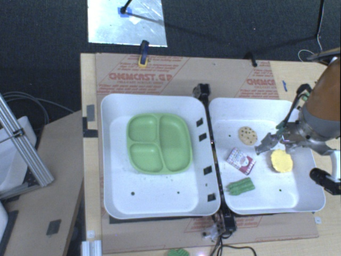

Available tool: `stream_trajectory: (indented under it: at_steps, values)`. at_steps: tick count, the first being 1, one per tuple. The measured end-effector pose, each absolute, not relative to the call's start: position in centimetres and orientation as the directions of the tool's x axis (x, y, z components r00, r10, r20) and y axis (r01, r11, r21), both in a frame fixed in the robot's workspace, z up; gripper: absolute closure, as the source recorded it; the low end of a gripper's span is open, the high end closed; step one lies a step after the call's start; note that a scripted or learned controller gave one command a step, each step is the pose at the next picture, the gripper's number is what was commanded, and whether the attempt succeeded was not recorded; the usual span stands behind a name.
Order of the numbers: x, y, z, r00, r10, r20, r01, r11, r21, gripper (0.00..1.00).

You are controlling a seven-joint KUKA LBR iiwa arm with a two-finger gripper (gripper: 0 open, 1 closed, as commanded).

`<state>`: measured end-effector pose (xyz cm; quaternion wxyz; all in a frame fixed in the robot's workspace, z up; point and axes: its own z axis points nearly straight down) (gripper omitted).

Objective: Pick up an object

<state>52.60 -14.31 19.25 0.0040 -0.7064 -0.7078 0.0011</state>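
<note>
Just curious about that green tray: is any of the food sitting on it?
No. The green tray lies alone in the left bin, apart from the cookie in the right bin.

A green divided plate (pixel 159 143) is lying in the left white bin (pixel 114 196), filling its middle. Behind that bin, a yellow-and-blue clamp (pixel 143 54) is gripping the cardboard sheet's (pixel 176 73) far edge. Farther behind, a shiny foil square (pixel 127 15) is lying on the dark carpet (pixel 42 36).
</note>
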Motion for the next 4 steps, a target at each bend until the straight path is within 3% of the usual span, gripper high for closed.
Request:
stream_trajectory:
  at_steps: [1, 2, 3, 4]
  values:
    - [53.4, -12.4, 8.3, -0.001, 1.000, 0.003, 1.000, 0.001, 0.006, 0.00]
    - [48.5, -12.0, 8.4, 0.000, 1.000, 0.001, 1.000, 0.000, -0.002, 0.00]
    - [48.9, -12.1, 9.6, 0.000, 1.000, -0.002, 1.000, 0.000, 0.007, 1.00]
    - [48.9, 0.8, 18.9, -0.017, 1.000, 0.006, 1.000, 0.017, 0.011, 1.00]
